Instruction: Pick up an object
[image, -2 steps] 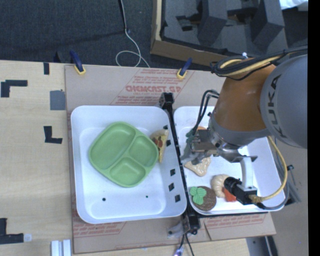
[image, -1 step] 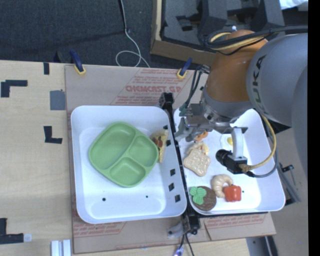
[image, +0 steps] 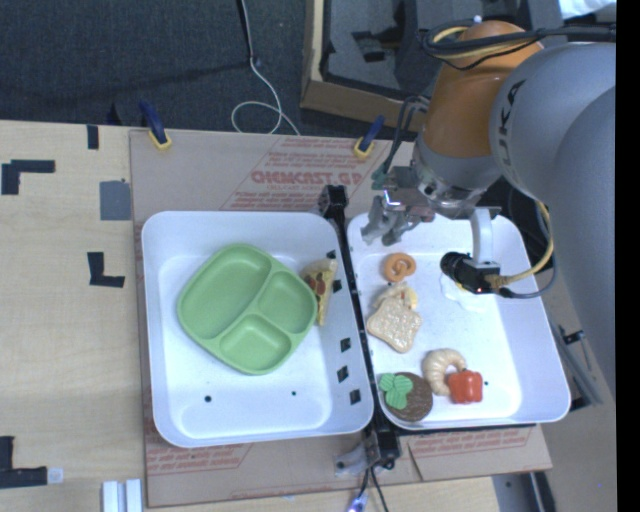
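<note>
**Spotter:** Your gripper (image: 386, 228) hangs over the right bin (image: 525, 335), up at the eleven o'clock corner, close to the far rim and the black divider (image: 347, 305) between the two bins.

**Caller:** Spread or pressed together?

**Spotter:** I cannot tell. The tip is a grey blur from up here. You can see a strip of white floor between it and the nearest piece, so it looks apart from everything.

**Caller:** And which piece is nearest?

**Spotter:** The orange ring (image: 399, 266), just at five o'clock from the tip. Go on toward six and you reach the tan slice (image: 393, 325), lying flat near the divider. At the bin's six o'clock edge you have three bunched together: a brown disc with a green top (image: 405, 396), a pale curled piece (image: 440, 364) and a red piece (image: 466, 386) touching it.

**Caller:** How are the edges?

**Spotter:** Tight on your nine o'clock side. The ring and the slice both sit near the divider wall. The brown disc is right against the near rim.

**Caller:** Any open floor?

**Spotter:** Yes, bare white from the bin's centre out to three o'clock.

**Caller:** And the left bin (image: 250, 405)?

**Spotter:** A green divided plate (image: 245, 310) takes up the middle. A small yellow-and-red piece (image: 320, 282) is squeezed between the plate's three o'clock edge and the divider. You get bare floor along that bin's six o'clock side.
</note>
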